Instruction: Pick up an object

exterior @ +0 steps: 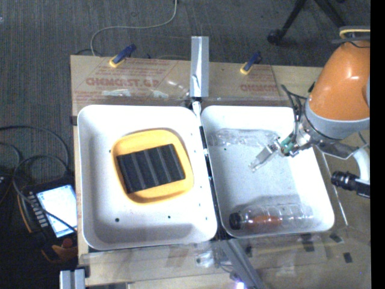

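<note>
Two white bins (90, 161). Yellow tray (154, 164) with black ribbed centre, left bin. Clear bottle (271, 217), brown contents, dark cap, right bin. Orange-and-grey arm (343, 89). Blue-yellow clamps (122, 55) on tan board (120, 83).

One fixed camera looks down at a slant from above the surface (150, 71), far enough back to take in both white bins (90, 161) side by side. The arm (340, 89) enters from the right edge of the view.
</note>
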`<state>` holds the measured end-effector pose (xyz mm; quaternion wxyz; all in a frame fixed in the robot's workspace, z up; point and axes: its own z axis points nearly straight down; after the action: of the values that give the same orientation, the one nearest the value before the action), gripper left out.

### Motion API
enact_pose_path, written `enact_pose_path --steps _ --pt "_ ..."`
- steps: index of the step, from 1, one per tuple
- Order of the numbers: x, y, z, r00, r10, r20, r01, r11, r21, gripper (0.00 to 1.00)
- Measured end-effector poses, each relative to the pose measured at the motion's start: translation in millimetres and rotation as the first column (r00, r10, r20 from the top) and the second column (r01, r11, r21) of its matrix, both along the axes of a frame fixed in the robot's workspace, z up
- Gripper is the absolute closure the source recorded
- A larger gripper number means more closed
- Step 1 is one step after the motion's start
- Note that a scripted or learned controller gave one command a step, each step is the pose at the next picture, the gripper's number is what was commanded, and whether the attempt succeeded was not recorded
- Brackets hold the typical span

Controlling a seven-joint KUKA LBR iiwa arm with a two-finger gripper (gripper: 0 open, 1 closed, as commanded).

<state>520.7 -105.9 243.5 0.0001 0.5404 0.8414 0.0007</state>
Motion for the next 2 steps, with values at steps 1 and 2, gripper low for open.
enact_pose_path --steps 1,2 --pt "-37.3 62.0 -60.7 0.996 0.085 -0.004 -0.085 0.996 0.001 0.0" --pt "42.4 40.5 -60.2 0.969 -0.248 -0.003 0.248 0.969 -0.002 0.0"
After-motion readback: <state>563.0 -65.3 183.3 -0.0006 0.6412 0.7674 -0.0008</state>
